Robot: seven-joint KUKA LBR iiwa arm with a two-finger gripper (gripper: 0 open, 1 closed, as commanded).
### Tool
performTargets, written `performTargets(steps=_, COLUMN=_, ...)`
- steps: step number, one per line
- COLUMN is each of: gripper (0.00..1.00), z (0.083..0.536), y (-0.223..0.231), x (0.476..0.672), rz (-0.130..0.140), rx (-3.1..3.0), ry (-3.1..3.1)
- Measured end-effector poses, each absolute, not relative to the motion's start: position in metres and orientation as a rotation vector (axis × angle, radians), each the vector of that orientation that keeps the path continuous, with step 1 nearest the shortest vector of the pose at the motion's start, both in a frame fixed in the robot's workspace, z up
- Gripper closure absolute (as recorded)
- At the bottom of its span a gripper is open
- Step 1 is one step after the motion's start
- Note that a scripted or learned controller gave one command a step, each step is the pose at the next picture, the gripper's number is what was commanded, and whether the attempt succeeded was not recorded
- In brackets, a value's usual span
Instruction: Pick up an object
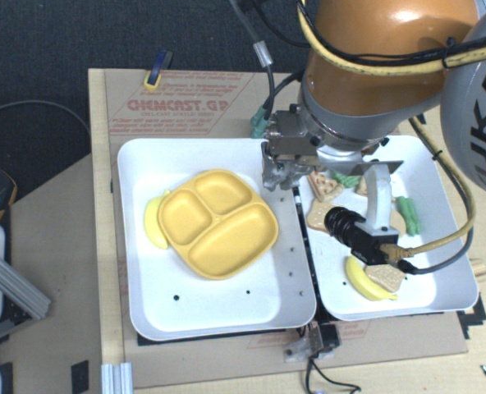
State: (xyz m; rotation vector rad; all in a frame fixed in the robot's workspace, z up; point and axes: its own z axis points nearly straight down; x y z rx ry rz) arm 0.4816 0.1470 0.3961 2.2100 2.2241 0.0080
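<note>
From the camera view, the arm (pixel 391 48) reaches in from the right and hangs steeply downward over the seam between the two bins. Its fingers (pixel 281 175) sit at the right bin's (pixel 448 298) inner edge; how far apart they stand, I cannot tell. Left of them a yellow divided tray (pixel 218 224) lies in the left bin (pixel 136 171); right and below lie a banana (pixel 366 284) and crackers (pixel 323 185).

There were 2 white bins (pixel 136 220), 1 yellow divided tray (pixel 218 224), 1 banana (pixel 366 284), 1 green piece (pixel 407 213) and 3 tan cracker-like pieces (pixel 318 217).
</note>
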Motion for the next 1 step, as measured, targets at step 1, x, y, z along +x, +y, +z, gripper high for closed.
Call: performTargets(steps=1, gripper=1.0, z=0.4063, y=0.1476, x=0.482, rz=0.01, rx=2.208, ry=2.224)
